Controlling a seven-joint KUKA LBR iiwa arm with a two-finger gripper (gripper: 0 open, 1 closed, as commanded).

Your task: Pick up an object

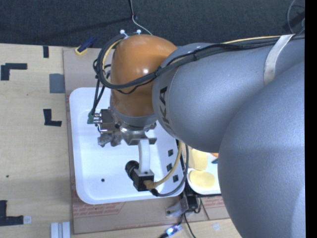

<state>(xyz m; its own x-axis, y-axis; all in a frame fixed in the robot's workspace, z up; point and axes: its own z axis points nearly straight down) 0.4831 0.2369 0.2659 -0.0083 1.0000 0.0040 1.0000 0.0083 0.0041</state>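
- One arm reaches over the left bin of two on the tabletop.
- One pincer hangs above that bin; I cannot tell how far open it is, or whether it holds anything.
- Two yellow things lie in the right bin.
- One dark speck sits in the left bin.

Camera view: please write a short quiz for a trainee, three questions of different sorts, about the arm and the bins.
1. True or false: the arm reaches over the left bin.
2. Which colour has the thing seen under the arm, just right of that bin? A pale yellow, B green, C blue.
3. Fill in: the rounded band above the wrist is ____.

Key: 1 true; 2 A; 3 orange.
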